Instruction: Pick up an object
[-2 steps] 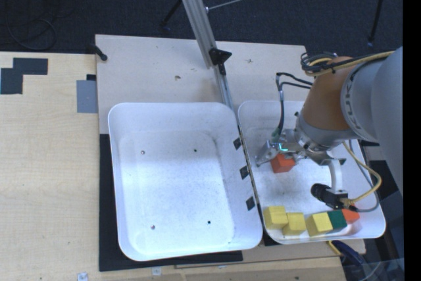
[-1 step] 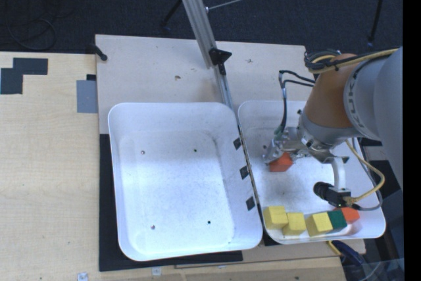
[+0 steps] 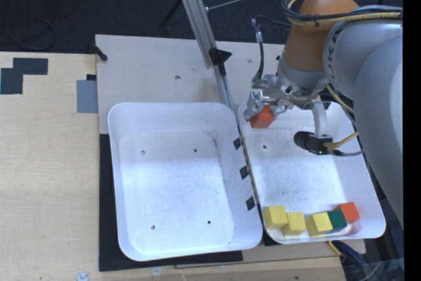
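Note:
My gripper (image 3: 262, 110) hangs over the back left part of the right bin (image 3: 309, 174), close to the divider. An orange-red block (image 3: 262, 118) sits between its fingers, lifted above the bin floor. Along the right bin's front edge lie three yellow blocks (image 3: 275, 216) (image 3: 296, 224) (image 3: 320, 222), a green block (image 3: 337, 219) and another orange block (image 3: 349, 211).
The left bin (image 3: 174, 174) stands beside the right one, separated by a dark divider with clips (image 3: 243, 171). A slanted metal rail (image 3: 197, 16) rises behind the bins. The grey arm with its orange band (image 3: 322, 16) covers the right side of the bench.

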Controlling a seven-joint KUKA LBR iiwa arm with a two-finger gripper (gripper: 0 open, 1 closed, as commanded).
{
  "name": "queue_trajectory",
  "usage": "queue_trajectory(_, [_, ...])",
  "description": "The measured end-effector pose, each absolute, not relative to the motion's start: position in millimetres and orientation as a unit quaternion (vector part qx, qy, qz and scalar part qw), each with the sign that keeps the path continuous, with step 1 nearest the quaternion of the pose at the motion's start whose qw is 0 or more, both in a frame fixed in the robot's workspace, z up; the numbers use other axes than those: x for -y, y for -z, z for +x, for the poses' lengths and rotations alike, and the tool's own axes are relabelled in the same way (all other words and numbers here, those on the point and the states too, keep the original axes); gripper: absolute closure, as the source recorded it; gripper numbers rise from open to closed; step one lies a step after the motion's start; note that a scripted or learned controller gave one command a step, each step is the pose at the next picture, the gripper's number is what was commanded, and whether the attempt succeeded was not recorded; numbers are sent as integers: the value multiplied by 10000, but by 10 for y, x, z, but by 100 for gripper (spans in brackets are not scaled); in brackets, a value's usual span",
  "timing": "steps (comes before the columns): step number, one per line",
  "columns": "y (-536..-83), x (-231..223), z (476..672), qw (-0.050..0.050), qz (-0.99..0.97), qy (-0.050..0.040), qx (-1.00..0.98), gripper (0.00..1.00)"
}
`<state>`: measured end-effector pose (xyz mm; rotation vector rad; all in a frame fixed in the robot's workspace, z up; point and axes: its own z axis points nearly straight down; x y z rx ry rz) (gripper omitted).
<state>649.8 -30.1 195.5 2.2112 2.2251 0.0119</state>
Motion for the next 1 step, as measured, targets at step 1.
queue_trajectory(1, [-2487, -564, 6171, -11, 7046, -14, -7096, 100])
